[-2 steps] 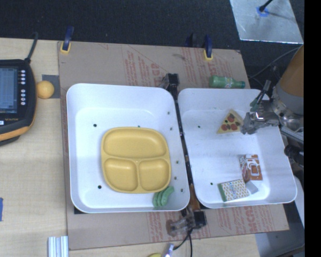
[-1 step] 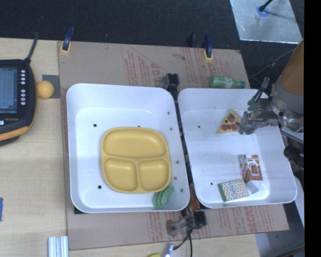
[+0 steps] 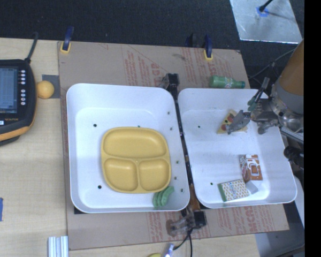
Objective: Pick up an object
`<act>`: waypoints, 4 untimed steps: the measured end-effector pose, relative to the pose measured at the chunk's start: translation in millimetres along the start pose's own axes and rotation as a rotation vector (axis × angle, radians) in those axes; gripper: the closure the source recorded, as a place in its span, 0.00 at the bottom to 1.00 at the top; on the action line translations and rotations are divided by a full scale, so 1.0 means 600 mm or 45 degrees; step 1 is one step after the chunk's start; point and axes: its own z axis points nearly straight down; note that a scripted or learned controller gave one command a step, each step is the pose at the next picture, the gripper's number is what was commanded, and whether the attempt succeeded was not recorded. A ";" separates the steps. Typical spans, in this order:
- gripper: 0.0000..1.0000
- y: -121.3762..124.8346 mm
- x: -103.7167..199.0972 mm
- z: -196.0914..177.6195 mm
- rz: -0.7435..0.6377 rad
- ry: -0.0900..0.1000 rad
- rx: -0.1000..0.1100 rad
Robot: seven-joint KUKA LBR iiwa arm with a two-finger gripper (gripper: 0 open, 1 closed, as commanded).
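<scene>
My gripper [image 3: 242, 121] reaches in from the right and hangs low over the upper part of the right bin [image 3: 203, 149]. Its tip sits right beside a small yellow and orange object [image 3: 226, 125], and it hides part of that object. An orange and white packet [image 3: 250, 168] lies nearer the front of the same bin. A green patterned packet [image 3: 234, 189] lies by that bin's front wall. In the left bin [image 3: 85, 106] are a yellow divided plate [image 3: 135, 158] and a small green object [image 3: 163, 197] at the plate's front right corner.
A green bottle [image 3: 227, 82] lies on the cardboard behind the right bin. A teach pendant [image 3: 8, 103] and a yellow ball [image 3: 45, 89] sit to the left of the bins. Clamps [image 3: 207, 46] hold the cardboard's back edge.
</scene>
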 end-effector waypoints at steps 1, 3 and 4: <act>0.00 0.006 -0.088 0.127 -0.001 -0.002 0.002; 0.00 0.186 -0.130 0.221 -0.002 -0.001 -0.002; 1.00 0.188 -0.130 0.201 -0.009 -0.001 -0.005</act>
